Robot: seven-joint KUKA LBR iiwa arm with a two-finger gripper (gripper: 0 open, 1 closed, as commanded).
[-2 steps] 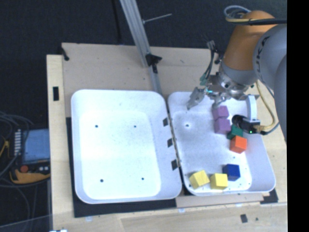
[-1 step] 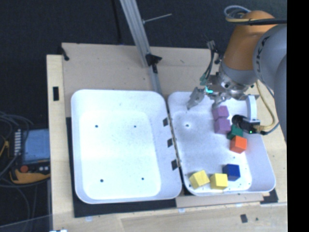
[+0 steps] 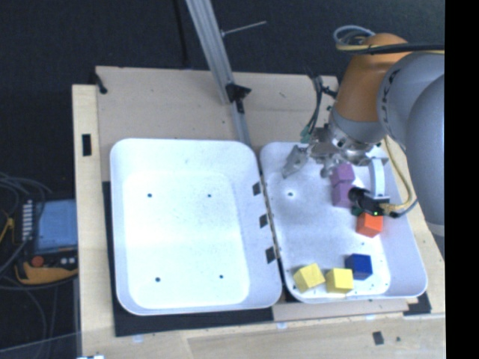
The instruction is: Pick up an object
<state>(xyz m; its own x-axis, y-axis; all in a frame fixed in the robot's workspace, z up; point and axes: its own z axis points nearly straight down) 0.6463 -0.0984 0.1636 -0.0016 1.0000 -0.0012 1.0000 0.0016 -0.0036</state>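
The arm (image 3: 397, 88) is seen reaching in over the far end of the right bin (image 3: 314, 223), with the gripper (image 3: 313, 161) hanging just above the bin's floor. Two pale fingers are seen spread apart, one toward the bin's left wall and one beside the purple block (image 3: 342, 183), so the jaws are judged to be open, with nothing held between them.

The purple block lies just to the right of the gripper, apparently outside the gap rather than inside it. An orange block (image 3: 369, 224) lies a little nearer the camera, with a dark fitting and cable close over it. A blue block (image 3: 360, 265) and two yellow blocks (image 3: 308, 277) (image 3: 340, 279) are gathered at the near end of the bin, well apart from the gripper. The left bin (image 3: 127, 223) is alongside.

Several failures can be foreseen. If the jaws are closed where they hang, bare floor may be all that is pinched, since no block is seen between the fingers. If a sideways correction is made toward the purple block, it may be nudged by the nearer finger and pushed against the bin's far wall instead of being straddled. The block also looks to lie at a slant, so it may be caught on a corner and twisted out on closing. Whether the dark fitting touches the orange block cannot be told, and a snag there cannot be ruled out.
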